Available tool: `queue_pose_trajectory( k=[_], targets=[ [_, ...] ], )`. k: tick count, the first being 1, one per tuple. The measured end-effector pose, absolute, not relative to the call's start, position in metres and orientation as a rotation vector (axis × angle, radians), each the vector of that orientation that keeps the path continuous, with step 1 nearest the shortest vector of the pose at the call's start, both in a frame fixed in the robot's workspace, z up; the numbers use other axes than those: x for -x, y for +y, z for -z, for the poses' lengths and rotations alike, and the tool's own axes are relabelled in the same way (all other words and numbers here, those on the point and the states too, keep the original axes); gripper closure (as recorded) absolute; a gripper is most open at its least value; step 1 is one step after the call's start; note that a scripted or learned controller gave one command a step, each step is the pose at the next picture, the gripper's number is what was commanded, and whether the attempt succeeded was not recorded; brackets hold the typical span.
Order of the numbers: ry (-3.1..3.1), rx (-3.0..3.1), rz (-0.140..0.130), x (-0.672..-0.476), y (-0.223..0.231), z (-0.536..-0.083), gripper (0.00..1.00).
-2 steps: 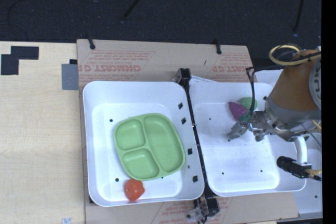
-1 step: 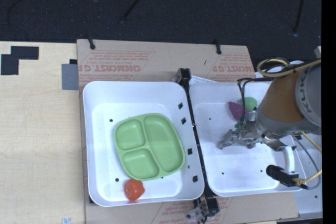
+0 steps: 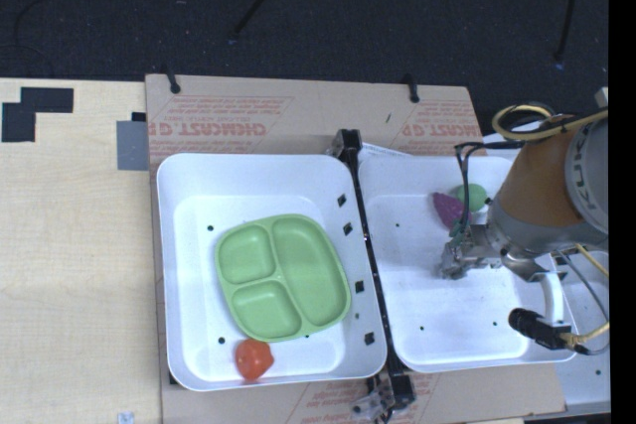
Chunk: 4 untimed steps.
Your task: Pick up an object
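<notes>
A: Where is the gripper (image 3: 455,263)?

B: Low in the right bin (image 3: 417,333), near its middle. A purple piece (image 3: 448,207) and a green ball (image 3: 473,196) lie just beyond it, toward the far wall.

A: Is it holding anything?

B: Nothing shows between the tips, and I cannot tell whether they are spread or pressed together.

A: How should it go about the pick?

B: I'd centre over the purple piece, drop straight down, and close only once it sits squarely between the tips.

A: Room to move?

B: Open floor toward the near side; the far wall and the divider (image 3: 363,253) crowd those two. The left bin (image 3: 189,213) holds a green tray (image 3: 283,275) and a red piece (image 3: 253,358).
</notes>
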<state>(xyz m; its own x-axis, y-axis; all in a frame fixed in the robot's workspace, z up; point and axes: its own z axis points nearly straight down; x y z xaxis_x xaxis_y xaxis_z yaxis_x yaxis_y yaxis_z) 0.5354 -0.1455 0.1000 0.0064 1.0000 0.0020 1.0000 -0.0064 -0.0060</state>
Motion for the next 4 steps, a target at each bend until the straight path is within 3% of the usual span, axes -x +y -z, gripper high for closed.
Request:
queue_pose_trajectory(
  k=[3,4],
  targets=[
    [-2.225,2.222,0.003,-0.535,-0.14,-0.275,1.0],
    [-2.223,2.213,-0.001,-0.534,-0.085,-0.258,1.0]
  ],
)
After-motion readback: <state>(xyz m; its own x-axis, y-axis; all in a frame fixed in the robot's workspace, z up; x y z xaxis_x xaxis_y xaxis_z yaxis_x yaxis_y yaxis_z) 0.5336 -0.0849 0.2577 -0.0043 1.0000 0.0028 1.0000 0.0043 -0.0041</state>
